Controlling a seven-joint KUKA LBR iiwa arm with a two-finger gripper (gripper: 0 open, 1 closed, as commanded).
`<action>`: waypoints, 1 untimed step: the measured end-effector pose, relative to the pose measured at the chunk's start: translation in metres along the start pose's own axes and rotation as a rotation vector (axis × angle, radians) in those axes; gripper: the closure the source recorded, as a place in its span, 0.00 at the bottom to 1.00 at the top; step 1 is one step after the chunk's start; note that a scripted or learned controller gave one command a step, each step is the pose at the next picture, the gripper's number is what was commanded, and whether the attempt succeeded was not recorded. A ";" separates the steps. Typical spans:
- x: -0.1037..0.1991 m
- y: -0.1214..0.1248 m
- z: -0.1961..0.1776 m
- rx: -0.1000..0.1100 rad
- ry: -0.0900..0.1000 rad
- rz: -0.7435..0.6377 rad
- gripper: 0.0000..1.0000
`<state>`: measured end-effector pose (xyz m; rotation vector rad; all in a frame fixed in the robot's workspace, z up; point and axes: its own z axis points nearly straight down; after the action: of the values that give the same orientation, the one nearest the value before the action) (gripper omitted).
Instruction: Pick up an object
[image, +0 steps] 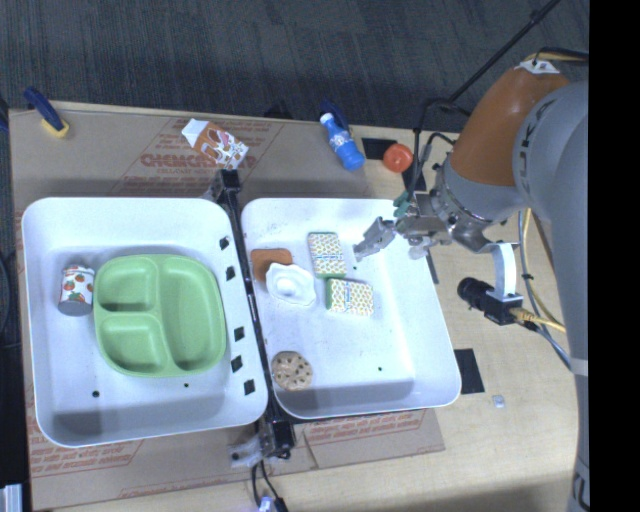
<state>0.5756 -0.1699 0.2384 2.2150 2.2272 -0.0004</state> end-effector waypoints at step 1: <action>0.006 -0.051 0.147 0.004 0.002 0.000 0.00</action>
<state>0.5246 -0.1643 0.0912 2.2180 2.2299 -0.0023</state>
